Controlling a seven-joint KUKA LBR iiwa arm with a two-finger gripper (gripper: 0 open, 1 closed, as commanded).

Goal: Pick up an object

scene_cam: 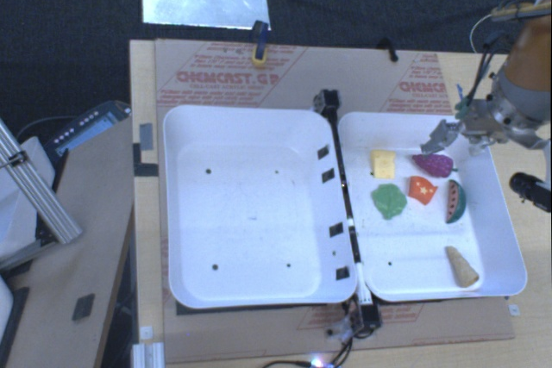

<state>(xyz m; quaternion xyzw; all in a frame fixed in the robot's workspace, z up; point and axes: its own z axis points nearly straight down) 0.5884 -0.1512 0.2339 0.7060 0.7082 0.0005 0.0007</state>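
Nearest the lens, a tan cone (462, 266) sits at five o'clock in the right bin (500, 271). Toy foods cluster within the arm's reach. At one o'clock, the gripper (442, 140) hangs spread over the purple grapes (434, 165), likely its target, gripping nothing.

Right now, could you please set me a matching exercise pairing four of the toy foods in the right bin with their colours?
Things:
1. cheese block
2. grape bunch
3. broccoli piece
4. watermelon slice

Colours:
A. purple
B. red with a green rind
C. yellow
D. all green

Pairs: 1-C, 2-A, 3-D, 4-B
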